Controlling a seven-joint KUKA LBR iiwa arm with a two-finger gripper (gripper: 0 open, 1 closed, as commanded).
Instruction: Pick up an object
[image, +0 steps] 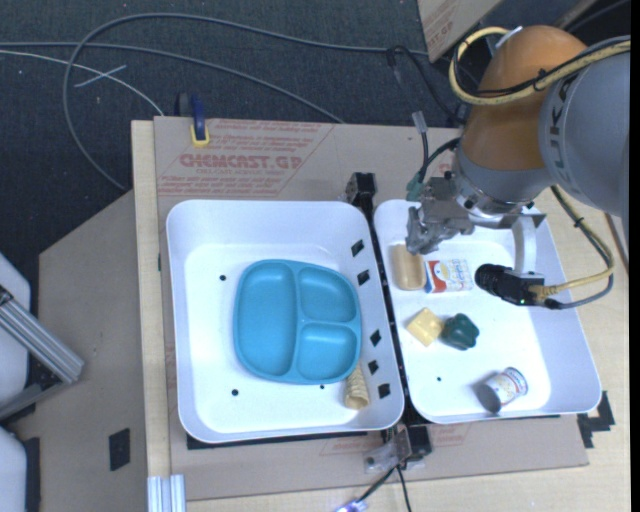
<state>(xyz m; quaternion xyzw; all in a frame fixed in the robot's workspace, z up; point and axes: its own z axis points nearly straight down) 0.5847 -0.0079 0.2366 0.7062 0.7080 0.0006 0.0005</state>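
Camera view puts the end effector (428, 232) above the tan block (405, 268) in the right bin (560, 385); finger state unclear. Block seems light, rigid; grasp its narrow sides.

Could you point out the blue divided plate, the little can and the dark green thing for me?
blue divided plate (297, 322): camera view, on the ridge between its compartments.
little can (503, 388): camera view, on its side wall, near the right bin's front.
dark green thing (461, 331): camera view, on its top middle.

Gripper (420, 240) hangs over, perhaps touching, the tan block (405, 268).
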